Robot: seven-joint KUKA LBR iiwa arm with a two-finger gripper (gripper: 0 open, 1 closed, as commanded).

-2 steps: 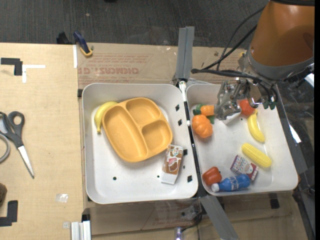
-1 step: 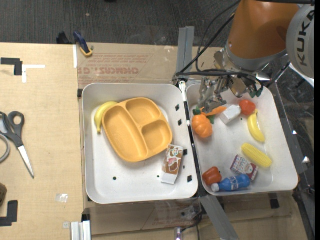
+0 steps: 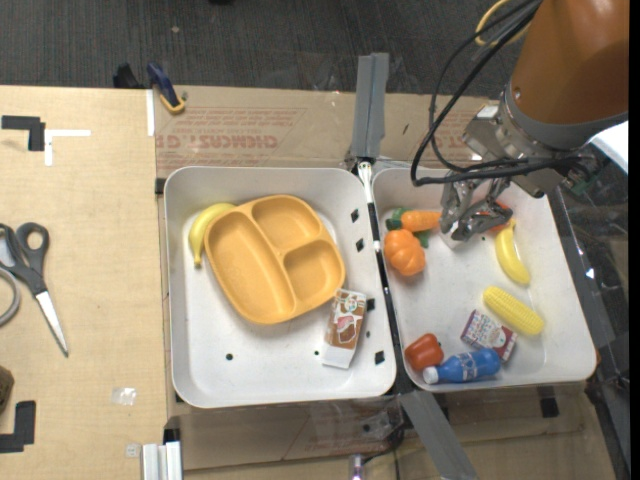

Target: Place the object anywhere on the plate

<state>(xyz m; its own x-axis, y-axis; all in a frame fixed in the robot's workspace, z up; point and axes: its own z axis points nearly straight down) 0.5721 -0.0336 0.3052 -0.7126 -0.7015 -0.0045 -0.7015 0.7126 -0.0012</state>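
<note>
An orange-yellow divided plate (image 3: 270, 258) lies in the left bin (image 3: 200, 368). A yellow banana (image 3: 205, 228) curls along the plate's left rim. My gripper (image 3: 470, 223) hangs low over the far part of the right bin (image 3: 570, 358), fingers apart, with nothing visibly held between them. A small red object (image 3: 497, 212) shows just right of it, partly hidden. An orange carrot (image 3: 420, 220) and an orange pumpkin-like toy (image 3: 405, 253) lie just left of the gripper. A second yellow banana (image 3: 512, 258) lies to its lower right.
A snack packet (image 3: 345, 330) rests in the left bin below the plate. The right bin's near half holds a corn cob (image 3: 513, 311), a pink carton (image 3: 487, 332), a blue bottle (image 3: 465, 366) and a red pepper (image 3: 423, 350). Scissors (image 3: 35, 278) lie on the bench at left.
</note>
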